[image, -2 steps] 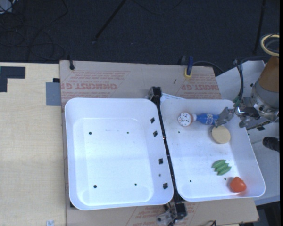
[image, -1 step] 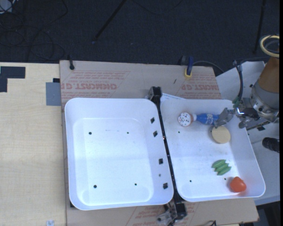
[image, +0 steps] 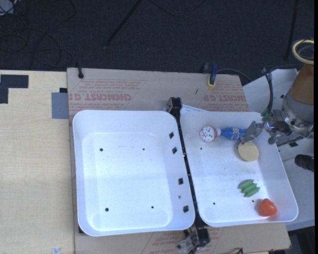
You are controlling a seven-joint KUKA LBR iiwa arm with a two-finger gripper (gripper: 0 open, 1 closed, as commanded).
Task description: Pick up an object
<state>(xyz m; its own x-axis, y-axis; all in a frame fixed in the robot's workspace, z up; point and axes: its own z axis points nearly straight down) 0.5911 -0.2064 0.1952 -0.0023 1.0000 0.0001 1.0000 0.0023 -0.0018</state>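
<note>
Several small objects lie in the right bin [image: 286,187]. A white dotted ball [image: 207,134] and a blue object [image: 232,133] sit near its far wall. A tan disc [image: 248,152] lies just in front of them. A green piece [image: 248,187] and a red-orange ball [image: 266,207] are near the front right corner. My gripper [image: 265,133] hangs over the bin's far right edge, just above the tan disc. It is open, with one finger [image: 250,132] next to the blue object's right end. Nothing is between the fingers.
The left bin [image: 82,168] stands beside the right one, with a black divider strip [image: 181,163] between them. Both rest on cardboard [image: 122,91]. The arm's orange band [image: 306,86] and cables [image: 268,91] crowd the far right.
</note>
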